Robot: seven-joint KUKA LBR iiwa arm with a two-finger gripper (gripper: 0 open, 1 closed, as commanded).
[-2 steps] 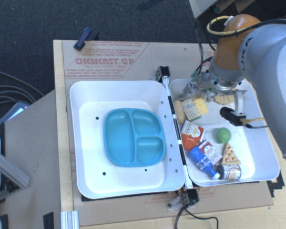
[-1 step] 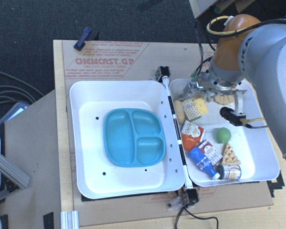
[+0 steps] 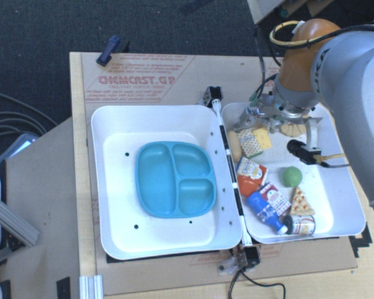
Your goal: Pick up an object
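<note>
My gripper (image 3: 260, 119) hangs low over the far end of the right bin (image 3: 343, 212), under the orange-banded wrist. Just in front of it lies a pale yellow waffle-patterned piece (image 3: 255, 141), close to the gripper; whether they touch I cannot tell. Further toward the near end lie a red and white packet (image 3: 250, 170), a green ball (image 3: 292, 176), a blue bottle (image 3: 265, 208), a pizza-slice toy (image 3: 300, 201) and a small can (image 3: 303, 225).
The left bin (image 3: 112, 136) holds a blue divided plate (image 3: 174, 179). A dark divider rail (image 3: 227, 167) runs between the two bins. A tan ridged piece (image 3: 293, 130) peeks out under the wrist. A blue clip (image 3: 108, 50) lies on the board's far left corner.
</note>
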